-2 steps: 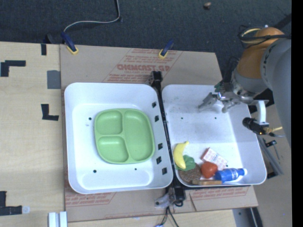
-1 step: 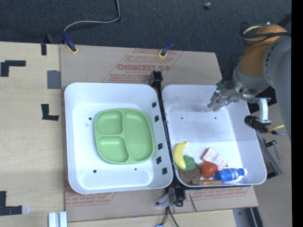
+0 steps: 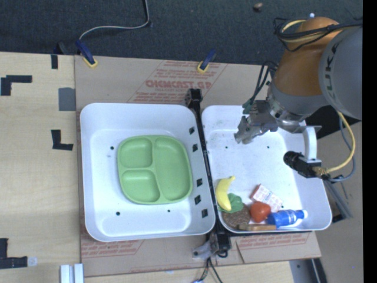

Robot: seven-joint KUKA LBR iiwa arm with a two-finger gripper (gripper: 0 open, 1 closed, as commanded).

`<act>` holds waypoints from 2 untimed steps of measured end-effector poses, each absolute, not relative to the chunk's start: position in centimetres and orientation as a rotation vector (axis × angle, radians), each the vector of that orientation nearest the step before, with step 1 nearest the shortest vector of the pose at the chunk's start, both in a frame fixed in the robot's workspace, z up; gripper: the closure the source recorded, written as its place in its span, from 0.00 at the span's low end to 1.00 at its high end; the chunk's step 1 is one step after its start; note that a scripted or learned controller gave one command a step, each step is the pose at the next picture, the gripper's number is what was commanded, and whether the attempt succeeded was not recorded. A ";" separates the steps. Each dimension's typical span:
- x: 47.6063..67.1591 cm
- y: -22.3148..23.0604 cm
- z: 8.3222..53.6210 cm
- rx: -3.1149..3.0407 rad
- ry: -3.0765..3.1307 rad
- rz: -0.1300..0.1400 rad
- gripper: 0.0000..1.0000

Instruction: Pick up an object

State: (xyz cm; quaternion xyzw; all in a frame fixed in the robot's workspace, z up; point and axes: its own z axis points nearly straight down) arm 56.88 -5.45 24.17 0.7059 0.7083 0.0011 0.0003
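Reaching in from the right, the arm (image 3: pixel 318 58) was over the right bin (image 3: pixel 321 214), with its gripper (image 3: pixel 246 135) hanging above the bare upper-left part of that bin's floor. The gripper pointed down and to the left. Whether it was spread or pressed together could not be told at this angle; nothing was seen between its tips.

The objects were all heaped along the near edge of the right bin, well apart from the gripper:
- a yellow banana (image 3: pixel 224 192) at the left of the heap, standing roughly upright against the bin wall;
- a green item (image 3: pixel 235 203) just beside the banana, touching it;
- a brown lump (image 3: pixel 238 218) below the green item, shape unclear;
- a red tomato-like ball (image 3: pixel 260 211) in the middle of the heap;
- a small red-and-white packet (image 3: pixel 263 194) just above the red ball;
- a blue bottle (image 3: pixel 285 218) lying on its side at the right of the heap, its cap end pointing right.

The left bin (image 3: pixel 100 158) held a green divided plate (image 3: pixel 155 169) with three compartments, lying flat near the middle of the floor.

Both bins sat side by side on a cardboard sheet (image 3: pixel 171 81) with red print, held at its far edge by two blue-and-yellow clamps (image 3: pixel 87 56).
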 end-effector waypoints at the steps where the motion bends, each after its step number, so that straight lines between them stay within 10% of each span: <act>1: 54.3 -11.8 27.9 2.221 2.220 -0.002 1.00; 2: 52.3 -19.0 27.7 2.222 2.220 -0.003 1.00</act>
